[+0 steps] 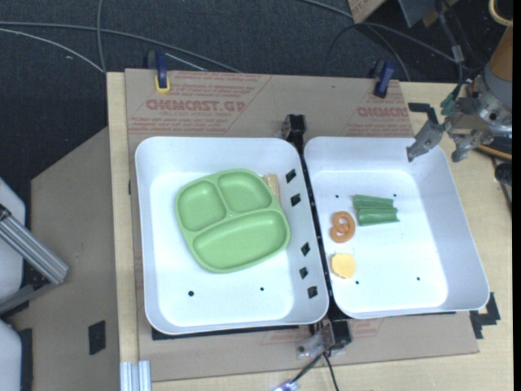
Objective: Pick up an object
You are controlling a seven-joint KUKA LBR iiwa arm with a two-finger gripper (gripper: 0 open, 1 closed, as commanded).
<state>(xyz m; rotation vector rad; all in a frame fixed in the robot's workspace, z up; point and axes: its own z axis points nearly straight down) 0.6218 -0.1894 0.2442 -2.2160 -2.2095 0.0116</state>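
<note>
In the right bin (pixel 456 243) lie a green bunch of beans (pixel 375 210), an orange pretzel-like ring (pixel 343 226) and a small yellow round piece (pixel 343 265). My gripper (pixel 444 141) hangs over the bin's far right corner, well away from these objects. Its two fingers (pixel 422 143) are spread apart with nothing between them.
The left bin (pixel 159 218) bears a green divided plate (pixel 233 219), with a small tan piece (pixel 272 187) at its far right side. Black clips line the divider between the bins (pixel 298 218). Cables run across the dark floor behind the bench.
</note>
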